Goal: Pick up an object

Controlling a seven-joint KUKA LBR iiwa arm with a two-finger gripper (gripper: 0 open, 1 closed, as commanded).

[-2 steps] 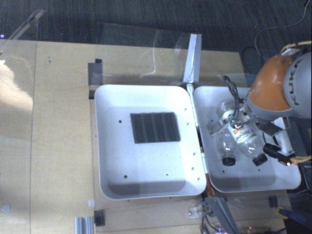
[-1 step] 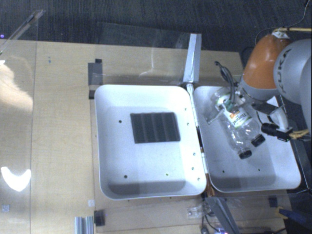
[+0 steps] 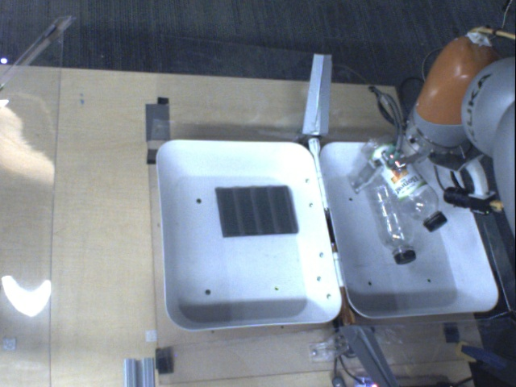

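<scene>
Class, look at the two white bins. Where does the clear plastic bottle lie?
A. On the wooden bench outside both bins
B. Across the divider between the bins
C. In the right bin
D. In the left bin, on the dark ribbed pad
C: the bottle lies inside the right bin, its dark cap toward the near side, while the dark pad sits in the left bin.

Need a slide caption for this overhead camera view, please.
KUKA arm reaches over the right bin toward clear plastic bottles; the left bin holds a dark ribbed pad.
</scene>
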